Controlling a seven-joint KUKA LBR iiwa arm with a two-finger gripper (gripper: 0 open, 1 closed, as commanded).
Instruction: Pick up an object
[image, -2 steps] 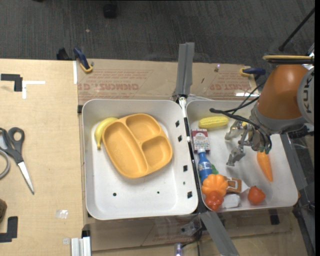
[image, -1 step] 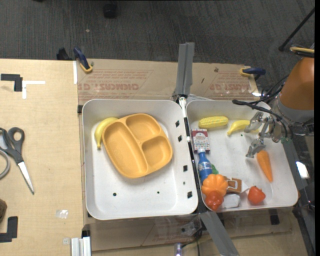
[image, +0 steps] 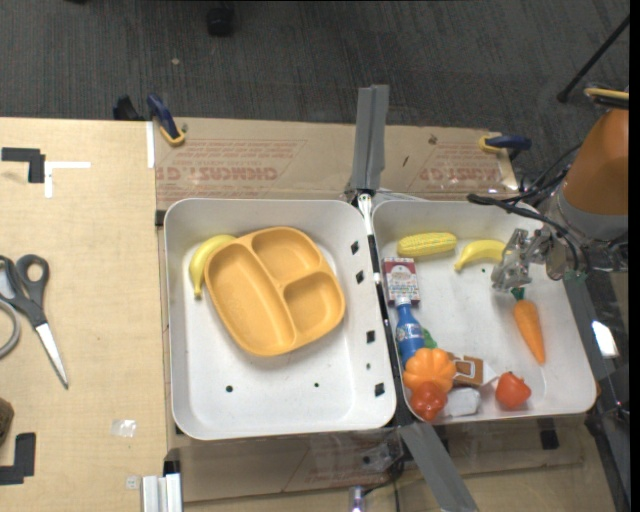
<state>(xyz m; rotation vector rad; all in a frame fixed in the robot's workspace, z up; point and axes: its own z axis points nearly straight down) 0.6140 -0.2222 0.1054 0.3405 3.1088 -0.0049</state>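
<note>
At the right of the frame the hand (image: 517, 268) hangs low over the right bin (image: 570, 400), just right of a banana (image: 480, 252) and above the top of a carrot (image: 529, 330); whether it is released or clenched I cannot tell, as it looks blurred. An ear of corn (image: 427, 243) lies left of the banana. The left bin (image: 200, 390) holds a yellow divided plate (image: 272, 290).

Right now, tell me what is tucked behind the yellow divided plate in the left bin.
A banana pokes out from behind the plate at its upper left edge, lying against the bin floor. Its curved end shows; the plate covers the rest, so I can't tell its full length.
</note>
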